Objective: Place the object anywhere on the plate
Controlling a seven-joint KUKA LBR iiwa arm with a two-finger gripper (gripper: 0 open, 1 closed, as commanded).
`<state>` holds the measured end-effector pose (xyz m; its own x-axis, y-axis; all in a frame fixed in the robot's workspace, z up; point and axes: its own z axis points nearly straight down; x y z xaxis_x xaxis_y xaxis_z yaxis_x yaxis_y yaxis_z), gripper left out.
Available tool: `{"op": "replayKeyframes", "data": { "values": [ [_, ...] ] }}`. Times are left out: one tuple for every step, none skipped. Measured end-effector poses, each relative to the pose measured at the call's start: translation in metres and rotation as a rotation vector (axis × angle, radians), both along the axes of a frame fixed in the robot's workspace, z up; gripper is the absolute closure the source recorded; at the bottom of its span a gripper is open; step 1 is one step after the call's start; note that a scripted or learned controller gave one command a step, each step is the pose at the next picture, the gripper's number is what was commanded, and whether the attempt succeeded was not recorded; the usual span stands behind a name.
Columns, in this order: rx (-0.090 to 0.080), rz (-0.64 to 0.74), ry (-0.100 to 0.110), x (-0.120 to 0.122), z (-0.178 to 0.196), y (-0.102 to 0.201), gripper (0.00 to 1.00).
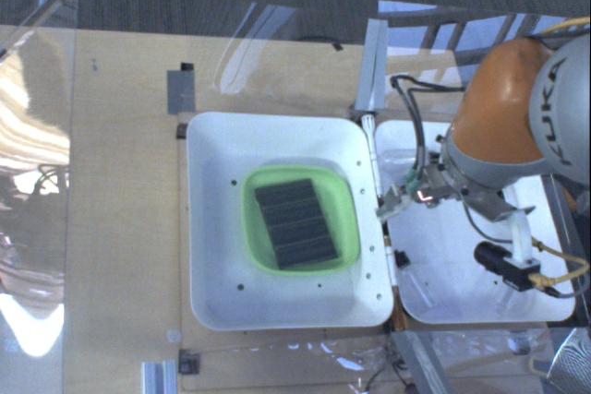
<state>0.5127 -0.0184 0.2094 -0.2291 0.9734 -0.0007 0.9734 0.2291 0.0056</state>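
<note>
1. A wooden bench [111, 226] carries two shallow white bins side by side.
2. In the left bin [212, 291] sits a green plate [254, 198], with a dark ribbed object [295, 223] lying flat on it.
3. Over the right bin [443, 291], the gripper [399, 198] hangs near the dividing rim; whether it is open cannot be told, being too small.
4. Judging by this, placement looks done; the next move is probably to retreat clear.

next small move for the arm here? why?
Probably pull the claw clear and stop. The dark ribbed rectangular block already lies on the square green plate in the left white bin, while the claw sits at the divider between the bins, apart from the block.
</note>
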Motion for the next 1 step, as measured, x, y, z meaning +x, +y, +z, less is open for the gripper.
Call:
{"op": "replayKeyframes", "data": {
  "values": [
    [0.001,-0.030,0.001,-0.0246,-0.0193,0.0541,0.00]
  ]
}}
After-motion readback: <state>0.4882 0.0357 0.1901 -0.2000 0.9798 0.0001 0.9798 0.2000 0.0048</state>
